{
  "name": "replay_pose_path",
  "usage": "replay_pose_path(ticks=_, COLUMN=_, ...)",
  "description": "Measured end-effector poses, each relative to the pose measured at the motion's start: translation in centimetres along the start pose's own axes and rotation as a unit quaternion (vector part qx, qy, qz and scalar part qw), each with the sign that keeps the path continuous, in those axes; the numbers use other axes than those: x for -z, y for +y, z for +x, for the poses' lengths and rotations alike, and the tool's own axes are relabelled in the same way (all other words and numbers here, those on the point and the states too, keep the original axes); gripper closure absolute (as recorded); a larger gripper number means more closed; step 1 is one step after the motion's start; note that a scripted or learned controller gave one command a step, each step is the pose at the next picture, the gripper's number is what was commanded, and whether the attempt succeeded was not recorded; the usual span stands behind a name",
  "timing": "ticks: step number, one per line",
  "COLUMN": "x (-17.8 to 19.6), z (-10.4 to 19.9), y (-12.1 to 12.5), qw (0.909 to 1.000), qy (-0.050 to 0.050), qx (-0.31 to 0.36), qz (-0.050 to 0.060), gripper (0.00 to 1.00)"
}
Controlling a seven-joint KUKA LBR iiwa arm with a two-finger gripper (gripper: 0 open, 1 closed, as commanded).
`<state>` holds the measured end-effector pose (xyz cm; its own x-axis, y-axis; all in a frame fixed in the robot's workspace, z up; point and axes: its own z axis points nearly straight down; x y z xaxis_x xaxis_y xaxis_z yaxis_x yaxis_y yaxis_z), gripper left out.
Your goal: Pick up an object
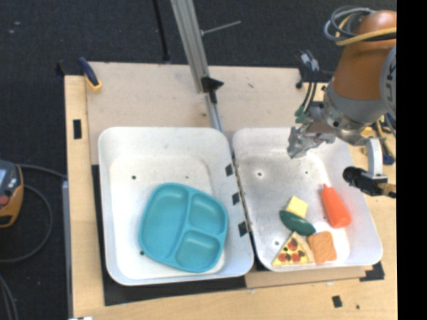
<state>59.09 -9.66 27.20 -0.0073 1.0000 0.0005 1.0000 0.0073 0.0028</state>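
Observation:
My gripper (298, 145) hangs over the back part of the right bin (267, 179), with nothing seen between its fingers. Nearer the front of that bin lie an orange bottle-shaped toy (335, 207), a yellow block (297, 207), a dark green pod-shaped piece (298, 224), a pizza slice toy (291, 253) and an orange-pink piece (323, 247). All of them lie in front of the gripper and apart from it.
The left bin (120, 159) holds a teal divided plate (185, 227). An aluminium post (192, 39) rises behind the bins. A blue and yellow clamp (89, 73) sits at the bench's back left corner.

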Motion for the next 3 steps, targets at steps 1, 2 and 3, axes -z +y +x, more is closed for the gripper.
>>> replay_pose_path(ticks=1, x=-0.7, z=5.7, y=1.6, qw=1.0000, qy=0.000, qx=0.000, qz=0.000, gripper=1.00)
replay_pose_path(ticks=2, x=-1.0, z=11.8, y=2.4, qw=1.0000, qy=0.000, qx=0.000, qz=0.000, gripper=1.00)
replay_pose_path(ticks=3, x=-2.5, z=16.6, y=3.5, qw=1.0000, qy=0.000, qx=0.000, qz=0.000, gripper=1.00)
